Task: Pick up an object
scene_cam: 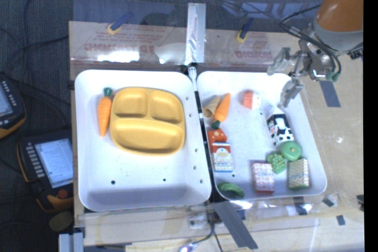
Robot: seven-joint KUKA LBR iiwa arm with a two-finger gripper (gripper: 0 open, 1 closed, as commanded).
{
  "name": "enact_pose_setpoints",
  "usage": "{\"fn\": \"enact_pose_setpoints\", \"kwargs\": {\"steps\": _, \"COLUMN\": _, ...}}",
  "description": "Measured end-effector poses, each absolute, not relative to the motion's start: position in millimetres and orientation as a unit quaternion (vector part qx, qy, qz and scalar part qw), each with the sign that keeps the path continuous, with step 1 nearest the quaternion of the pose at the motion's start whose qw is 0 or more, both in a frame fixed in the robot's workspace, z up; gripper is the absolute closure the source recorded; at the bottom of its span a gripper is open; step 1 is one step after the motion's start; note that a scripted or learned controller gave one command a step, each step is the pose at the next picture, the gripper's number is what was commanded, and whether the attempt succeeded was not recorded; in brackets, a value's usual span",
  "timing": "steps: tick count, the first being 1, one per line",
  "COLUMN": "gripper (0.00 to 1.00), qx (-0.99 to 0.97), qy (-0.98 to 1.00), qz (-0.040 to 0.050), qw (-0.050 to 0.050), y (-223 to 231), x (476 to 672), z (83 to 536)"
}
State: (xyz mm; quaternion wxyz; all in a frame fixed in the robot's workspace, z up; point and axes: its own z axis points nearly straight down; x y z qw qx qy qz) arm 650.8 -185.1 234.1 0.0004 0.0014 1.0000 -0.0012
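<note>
My gripper (284,78) hovers over the far right corner of the right bin (316,144), open, with nothing between its fingers. Just below it lies a black-and-white bottle (279,128). A pink-and-white piece (251,99) sits to the gripper's left. A carrot (222,107) and a cone (210,107) rest near the bin's left wall. Below them is a red-and-white carton (220,153). Along the front are a green vegetable (231,190), a pink box (262,177), a yellow-green box (298,173) and two green round pieces (284,156).
The left bin (94,186) holds a yellow divided plate (147,119) and a second carrot (104,114) along its left side. A ridge (198,127) separates the bins. Cables and devices lie off the bench at the left.
</note>
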Motion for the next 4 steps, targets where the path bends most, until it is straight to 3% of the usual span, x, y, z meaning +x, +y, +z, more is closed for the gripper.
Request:
{"fn": "enact_pose_setpoints", "kwargs": {"steps": 1, "gripper": 0.00, "qx": 0.093, "qy": 0.996, "qz": 0.0000, "qw": 0.000, "y": -147.4, "x": 645.1, "z": 125.6}}
{"fn": "enact_pose_setpoints", "kwargs": {"steps": 2, "gripper": 0.00, "qx": 0.191, "qy": 0.982, "qz": -0.0017, "qw": 0.002, "y": -96.8, "x": 648.4, "z": 88.0}}
{"fn": "enact_pose_setpoints", "kwargs": {"steps": 3, "gripper": 0.00, "qx": 0.226, "qy": 0.974, "qz": -0.0002, "qw": 0.000, "y": -96.8, "x": 651.7, "z": 87.5}}
{"fn": "enact_pose_setpoints", "kwargs": {"steps": 4, "gripper": 0.00, "qx": 0.153, "qy": 0.988, "qz": -0.0011, "qw": 0.005, "y": -150.9, "x": 605.3, "z": 88.7}}
